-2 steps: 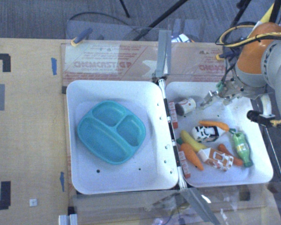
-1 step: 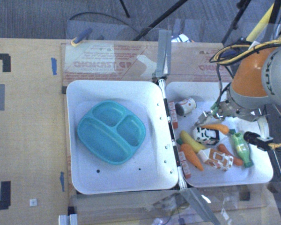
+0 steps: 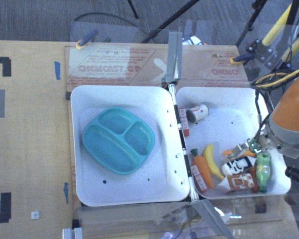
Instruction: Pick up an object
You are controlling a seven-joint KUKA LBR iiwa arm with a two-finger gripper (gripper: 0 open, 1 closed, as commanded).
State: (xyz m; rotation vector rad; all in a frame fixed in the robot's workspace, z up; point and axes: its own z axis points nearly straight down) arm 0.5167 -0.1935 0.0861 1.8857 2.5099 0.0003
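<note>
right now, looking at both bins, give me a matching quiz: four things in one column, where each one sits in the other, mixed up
Things:
1. blue plate
2. banana
3. green bottle
4. small can

Places:
A. far end of the right bin, near the divider
B. right bin, between the carrot and the cluttered near-right corner
C. lying in the left bin
D. near-right corner of the right bin, beside the arm

Pairs: 1-C, 2-B, 3-D, 4-A

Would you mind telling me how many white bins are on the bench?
2. The left bin holds a teal divided plate. The right bin holds a carrot, a banana, a green bottle and other small items; some may lie hidden under the arm.
</note>
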